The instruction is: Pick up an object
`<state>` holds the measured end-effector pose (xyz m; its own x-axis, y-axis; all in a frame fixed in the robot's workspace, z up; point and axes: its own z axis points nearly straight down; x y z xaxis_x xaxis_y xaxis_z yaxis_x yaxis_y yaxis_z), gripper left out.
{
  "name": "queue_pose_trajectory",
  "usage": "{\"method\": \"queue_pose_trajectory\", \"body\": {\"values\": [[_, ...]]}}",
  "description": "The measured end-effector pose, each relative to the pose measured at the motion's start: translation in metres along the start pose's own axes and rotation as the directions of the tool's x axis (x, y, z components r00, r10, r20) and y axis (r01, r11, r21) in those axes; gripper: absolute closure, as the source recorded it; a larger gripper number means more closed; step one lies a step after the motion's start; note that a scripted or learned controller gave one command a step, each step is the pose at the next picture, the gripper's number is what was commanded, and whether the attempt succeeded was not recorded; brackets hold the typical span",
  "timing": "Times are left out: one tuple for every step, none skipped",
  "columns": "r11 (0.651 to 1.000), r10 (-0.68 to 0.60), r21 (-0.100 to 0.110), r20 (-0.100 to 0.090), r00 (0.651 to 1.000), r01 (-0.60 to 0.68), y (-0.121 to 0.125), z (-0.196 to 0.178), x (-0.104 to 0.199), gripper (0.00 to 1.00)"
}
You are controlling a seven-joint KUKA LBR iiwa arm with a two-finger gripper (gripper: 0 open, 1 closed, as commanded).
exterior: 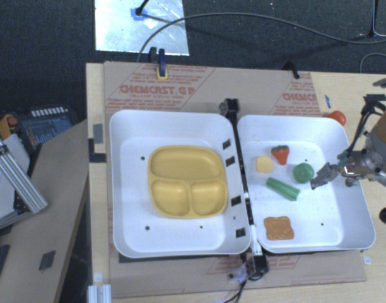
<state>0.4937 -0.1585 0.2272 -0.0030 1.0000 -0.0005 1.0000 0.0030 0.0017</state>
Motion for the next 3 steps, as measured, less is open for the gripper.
{"method": "queue_pose_trajectory", "body": {"values": [[1.000,0.002,0.004,-0.001,1.000,-0.002,0.003,0.062,-0.003,0.00],[1.000,0.003,0.004,-0.002,1.000,-0.003,-0.001,0.108,-0.011,0.00],[1.000,0.003,0.002,-0.001,1.000,-0.003,-0.001,0.144,-0.010,0.00]]}}
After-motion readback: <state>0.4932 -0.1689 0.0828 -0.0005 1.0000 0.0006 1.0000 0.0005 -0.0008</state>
